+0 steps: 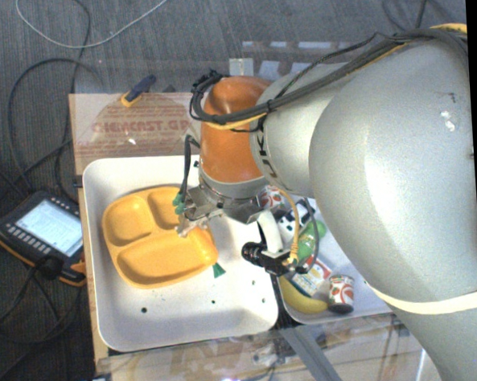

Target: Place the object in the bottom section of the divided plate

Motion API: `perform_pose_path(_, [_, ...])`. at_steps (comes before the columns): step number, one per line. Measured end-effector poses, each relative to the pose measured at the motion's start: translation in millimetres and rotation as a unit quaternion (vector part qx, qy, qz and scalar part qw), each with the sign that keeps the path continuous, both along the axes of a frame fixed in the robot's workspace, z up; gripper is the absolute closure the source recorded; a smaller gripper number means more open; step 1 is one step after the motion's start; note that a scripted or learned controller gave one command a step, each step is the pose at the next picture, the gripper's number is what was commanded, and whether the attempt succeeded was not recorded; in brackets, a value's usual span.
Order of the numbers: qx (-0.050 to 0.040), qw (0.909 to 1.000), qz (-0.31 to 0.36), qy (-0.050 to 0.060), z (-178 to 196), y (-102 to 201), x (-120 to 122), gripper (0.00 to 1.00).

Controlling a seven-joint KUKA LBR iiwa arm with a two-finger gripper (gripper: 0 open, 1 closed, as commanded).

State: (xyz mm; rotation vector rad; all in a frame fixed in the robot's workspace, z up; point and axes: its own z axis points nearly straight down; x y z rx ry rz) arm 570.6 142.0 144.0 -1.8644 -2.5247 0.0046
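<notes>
While the grey arm (pixel 382 161) reached over the 2 white bins, its gripper (pixel 193 219) hung at the right edge of the yellow divided plate (pixel 149 239) in the left bin (pixel 181 310). Whether it was open or closed, I could not tell. Small objects (pixel 321 281) lay heaped in the right bin (pixel 288 310); which was the task's object was unclear.

Position: fixed above the bench (pixel 122 128), close in.
Facing: down at a slant on both white bins (pixel 182 318).
Arm (pixel 381 153): frame right.

yellow divided plate (pixel 149 239) lies in the left white bin (pixel 117 314), left of frame centre. arm wrist (pixel 232 146) hangs over the plate's right edge. assorted items (pixel 317 285) fill the right bin.
</notes>
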Motion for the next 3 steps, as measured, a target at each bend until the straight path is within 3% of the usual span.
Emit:
perform_pose_path(1, [0.0003, 1.0000, 0.007, 0.000, 12, 30, -7, 1.00])
perform_pose_path(2, [0.0028, 0.9998, 0.018, -0.012, -21, 24, 18, 1.00])
perform_pose_path(3, [0.0006, 0.9984, 0.057, -0.001, 10, 37, 31, 1.00])
